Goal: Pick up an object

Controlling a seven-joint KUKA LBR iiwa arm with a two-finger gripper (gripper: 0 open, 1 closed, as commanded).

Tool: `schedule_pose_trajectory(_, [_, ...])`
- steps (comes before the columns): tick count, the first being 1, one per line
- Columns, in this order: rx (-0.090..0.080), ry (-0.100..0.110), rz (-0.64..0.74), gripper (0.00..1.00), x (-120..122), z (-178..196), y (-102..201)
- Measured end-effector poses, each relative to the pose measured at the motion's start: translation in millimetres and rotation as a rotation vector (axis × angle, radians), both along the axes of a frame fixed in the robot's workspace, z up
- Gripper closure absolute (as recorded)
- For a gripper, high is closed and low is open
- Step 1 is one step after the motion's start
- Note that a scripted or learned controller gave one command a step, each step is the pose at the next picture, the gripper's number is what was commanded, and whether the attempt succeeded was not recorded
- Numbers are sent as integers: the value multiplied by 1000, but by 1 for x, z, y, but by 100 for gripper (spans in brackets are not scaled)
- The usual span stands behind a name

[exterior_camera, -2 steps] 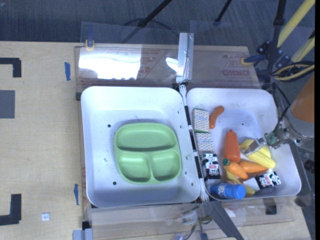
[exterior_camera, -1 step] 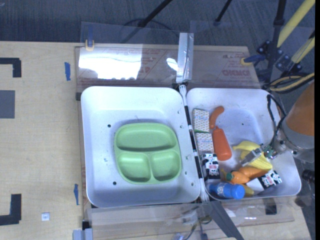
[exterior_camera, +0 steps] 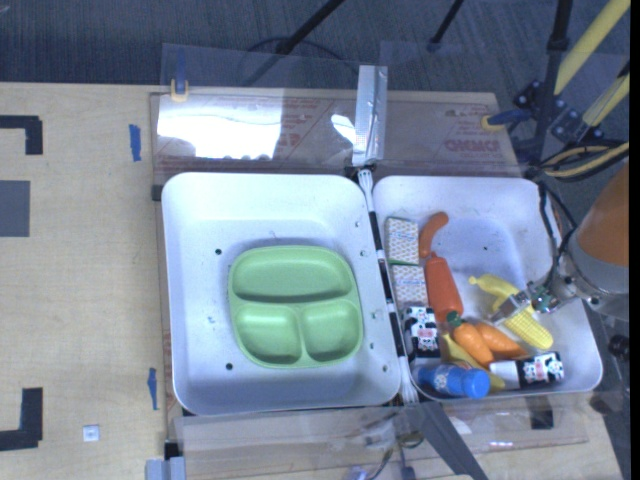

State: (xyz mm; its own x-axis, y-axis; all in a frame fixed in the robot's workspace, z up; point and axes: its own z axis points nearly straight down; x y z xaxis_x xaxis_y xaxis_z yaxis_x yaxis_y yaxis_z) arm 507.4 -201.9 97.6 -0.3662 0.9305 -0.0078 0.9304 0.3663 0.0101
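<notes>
The right bin (exterior_camera: 500, 203) holds a heap of toy food. A long orange carrot (exterior_camera: 443, 284) lies in the middle, with a curved red-orange sausage (exterior_camera: 432, 230) behind it. A yellow banana (exterior_camera: 493, 287) and a yellow corn cob (exterior_camera: 530, 327) lie toward the right wall. My gripper (exterior_camera: 545, 296) comes in over the bin's right edge, low above the corn cob and just right of the banana. Nothing shows as lifted off the heap.
The left bin (exterior_camera: 200, 218) bears a green divided plate (exterior_camera: 295, 304). Two patterned boxes (exterior_camera: 404, 260) lie along the right bin's left wall. A blue bottle (exterior_camera: 455, 380), an orange vegetable (exterior_camera: 485, 341) and two cow-patterned cartons (exterior_camera: 540, 370) crowd its front.
</notes>
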Motion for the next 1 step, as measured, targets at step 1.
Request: schedule_pose_trajectory(1, [3,10,17,100,25,128,57])
